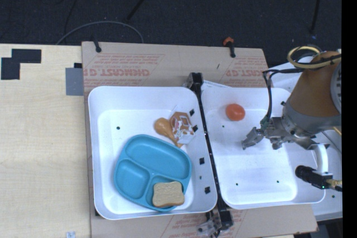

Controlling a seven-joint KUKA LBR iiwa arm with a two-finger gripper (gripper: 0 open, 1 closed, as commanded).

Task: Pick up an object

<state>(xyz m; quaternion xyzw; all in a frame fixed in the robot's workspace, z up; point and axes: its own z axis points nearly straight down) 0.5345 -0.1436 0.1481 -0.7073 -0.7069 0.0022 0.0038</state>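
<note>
Right bin (262, 192): 1 round orange ball (235, 112), no long axis, far-left; gripper (254, 139) nearby, fingers apart, holding nothing.

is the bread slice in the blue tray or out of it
In it. The bread slice lies flat in a near compartment of the blue tray, within its rim.

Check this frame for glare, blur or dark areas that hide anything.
Camera view: lighting is even, with no strong glare on the white bins; the floor above the bench is nearly black, its cables barely readable; the picture is slightly soft, so the small wrapper by the blue tray is hard to identify.
</note>
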